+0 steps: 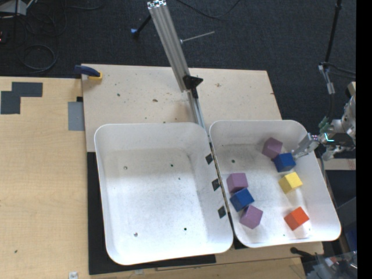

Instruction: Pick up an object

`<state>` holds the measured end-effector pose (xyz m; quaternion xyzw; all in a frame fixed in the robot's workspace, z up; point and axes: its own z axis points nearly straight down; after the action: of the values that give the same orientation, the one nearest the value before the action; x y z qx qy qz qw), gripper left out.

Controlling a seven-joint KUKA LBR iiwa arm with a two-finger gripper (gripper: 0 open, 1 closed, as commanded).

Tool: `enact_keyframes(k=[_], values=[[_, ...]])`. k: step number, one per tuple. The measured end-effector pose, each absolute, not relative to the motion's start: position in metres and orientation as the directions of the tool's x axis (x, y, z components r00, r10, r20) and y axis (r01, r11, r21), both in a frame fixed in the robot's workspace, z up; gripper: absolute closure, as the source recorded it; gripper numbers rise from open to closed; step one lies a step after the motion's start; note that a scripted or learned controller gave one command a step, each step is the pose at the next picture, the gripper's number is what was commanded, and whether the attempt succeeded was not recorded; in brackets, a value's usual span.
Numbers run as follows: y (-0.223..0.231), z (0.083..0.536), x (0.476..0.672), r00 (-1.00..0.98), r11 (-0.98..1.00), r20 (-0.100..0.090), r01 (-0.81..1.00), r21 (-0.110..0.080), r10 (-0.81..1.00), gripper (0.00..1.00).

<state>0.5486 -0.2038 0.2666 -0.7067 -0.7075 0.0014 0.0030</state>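
Floor (261, 34): dark carpet across the top, strewn with black cables (35, 54), some coiled at upper left.
Bench (40, 185): pale wood, lit evenly; grey patches (23, 95) are set into it at left.
Board (174, 95): lighter speckled panel lying on the bench, behind the bins.
Clamp (88, 72): blue and yellow, at the board's far left corner.
Mat (93, 214): black sheet showing along the left and front edges of the bins.
Rail (171, 45): silver aluminium bar slanting from the top down to the gap between the bins, with a black bracket (192, 82) partway.
Stand (334, 22): thin dark pole at upper right.
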Motion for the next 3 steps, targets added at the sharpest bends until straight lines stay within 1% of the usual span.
enact_keyframes(k=[1,2,3], values=[[-0.204,0.268,0.549,-0.001,0.001,0.001,1.000,-0.003,1.000,0.00],[-0.204,0.204,0.552,0.000,0.000,0.003,1.000,-0.009,1.000,0.00],[-0.203,0.139,0.549,0.002,-0.002,0.003,1.000,-0.010,1.000,0.00]])
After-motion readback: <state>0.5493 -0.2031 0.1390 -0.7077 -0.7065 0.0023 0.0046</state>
